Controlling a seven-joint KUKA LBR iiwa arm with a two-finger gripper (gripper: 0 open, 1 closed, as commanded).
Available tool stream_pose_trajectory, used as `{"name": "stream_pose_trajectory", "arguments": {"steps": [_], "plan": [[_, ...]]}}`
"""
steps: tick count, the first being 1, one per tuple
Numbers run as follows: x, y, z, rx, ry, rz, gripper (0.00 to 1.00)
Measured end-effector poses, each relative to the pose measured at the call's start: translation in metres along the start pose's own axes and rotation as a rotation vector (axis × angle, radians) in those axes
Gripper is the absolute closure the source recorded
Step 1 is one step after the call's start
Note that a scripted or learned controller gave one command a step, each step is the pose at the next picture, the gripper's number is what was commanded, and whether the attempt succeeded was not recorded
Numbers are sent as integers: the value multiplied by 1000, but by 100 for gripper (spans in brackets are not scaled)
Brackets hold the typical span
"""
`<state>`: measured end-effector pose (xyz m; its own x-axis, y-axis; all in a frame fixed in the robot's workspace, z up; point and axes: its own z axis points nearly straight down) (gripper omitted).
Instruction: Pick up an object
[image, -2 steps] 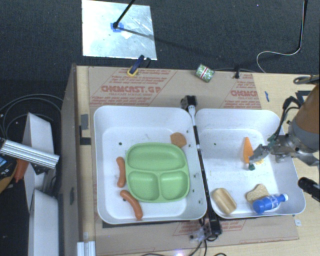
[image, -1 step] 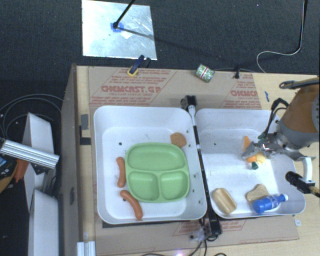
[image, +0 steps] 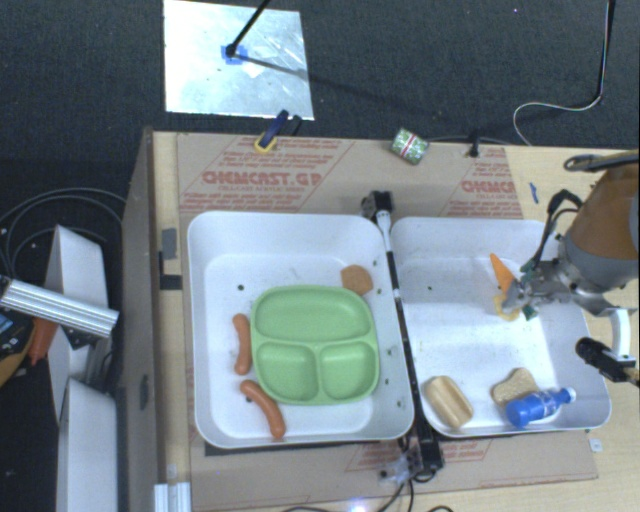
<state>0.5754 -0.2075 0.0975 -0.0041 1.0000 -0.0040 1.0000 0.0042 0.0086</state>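
The gripper (image: 518, 296) hangs low in the right bin (image: 455, 250) beside a carrot (image: 499, 270); a hot dog bun (image: 447, 401), toast (image: 514, 385) and blue bottle (image: 537, 405) lie nearer (the left bin (image: 215, 245) holds a green divided plate (image: 315, 342)).

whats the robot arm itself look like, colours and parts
The arm enters from the right edge: a rounded grey body with a broad orange band above the wrist. A dark cable loops beside it. The tool at its end is a small dark and metallic assembly, too blurred for finer detail.

Glossy white plastic bins (image: 215, 300); matt green plastic tray (image: 315, 342).
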Motion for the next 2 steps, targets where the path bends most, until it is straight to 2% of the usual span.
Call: {"name": "stream_pose_trajectory", "arguments": {"steps": [1, 2], "plan": [[52, 43, -110, 3, 3, -1, 100], [118, 59, -137, 5, 5, -2, 100]]}}
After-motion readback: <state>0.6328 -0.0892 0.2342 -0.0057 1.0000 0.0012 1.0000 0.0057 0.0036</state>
